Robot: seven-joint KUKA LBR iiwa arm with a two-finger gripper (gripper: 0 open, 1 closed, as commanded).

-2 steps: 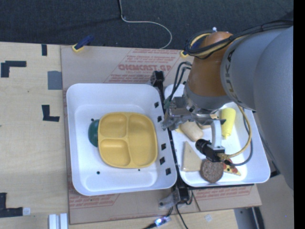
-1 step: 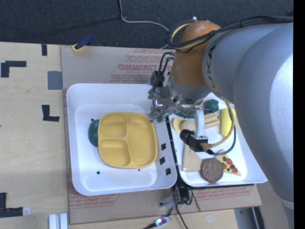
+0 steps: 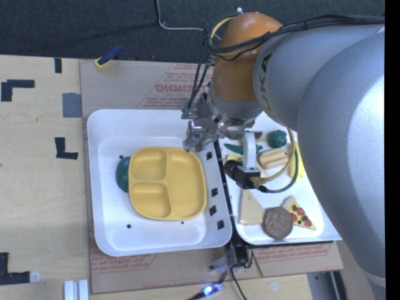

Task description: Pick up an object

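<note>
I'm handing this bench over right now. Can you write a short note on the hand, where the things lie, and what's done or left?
Hand: low over the far right corner of the left bin; nothing seen in it.
Left bin: yellow divided plate, with a dark green object partly tucked under its left edge.
Right bin: brown round patty, pizza slice, other small toys.
Done: nothing lifted.
Left: grasp and raise one object.

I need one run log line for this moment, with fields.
gripper: above left bin far edge, grasp unclear | yellow tray: in left bin | pizza slice: right bin
</note>
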